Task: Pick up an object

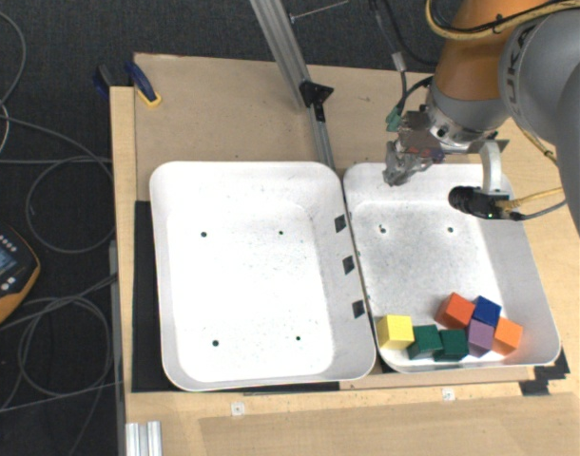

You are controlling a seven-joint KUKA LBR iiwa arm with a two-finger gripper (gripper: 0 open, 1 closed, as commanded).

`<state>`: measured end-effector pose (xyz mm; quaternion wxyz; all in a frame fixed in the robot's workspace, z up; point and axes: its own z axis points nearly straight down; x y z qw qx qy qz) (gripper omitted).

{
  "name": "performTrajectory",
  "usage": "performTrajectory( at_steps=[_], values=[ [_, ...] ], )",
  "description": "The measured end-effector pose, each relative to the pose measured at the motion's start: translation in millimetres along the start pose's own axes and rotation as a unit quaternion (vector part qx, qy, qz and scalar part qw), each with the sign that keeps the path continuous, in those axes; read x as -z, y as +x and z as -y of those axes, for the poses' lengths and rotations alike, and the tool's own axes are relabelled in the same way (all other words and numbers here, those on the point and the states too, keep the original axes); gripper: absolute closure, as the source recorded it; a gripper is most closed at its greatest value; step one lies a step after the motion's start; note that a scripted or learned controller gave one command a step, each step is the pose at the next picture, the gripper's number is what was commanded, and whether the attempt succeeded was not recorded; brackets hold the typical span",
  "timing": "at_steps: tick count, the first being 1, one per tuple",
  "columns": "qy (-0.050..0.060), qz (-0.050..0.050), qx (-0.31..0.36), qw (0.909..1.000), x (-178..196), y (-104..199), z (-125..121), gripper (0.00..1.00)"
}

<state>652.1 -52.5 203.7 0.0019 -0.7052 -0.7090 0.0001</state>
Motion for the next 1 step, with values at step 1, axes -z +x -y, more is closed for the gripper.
performTrajectory(
  at_steps=[1],
  values=[
    [0.000, 0.000, 0.000, 1.0000, 0.0, 54.9, 17.6, 1.00]
  ],
)
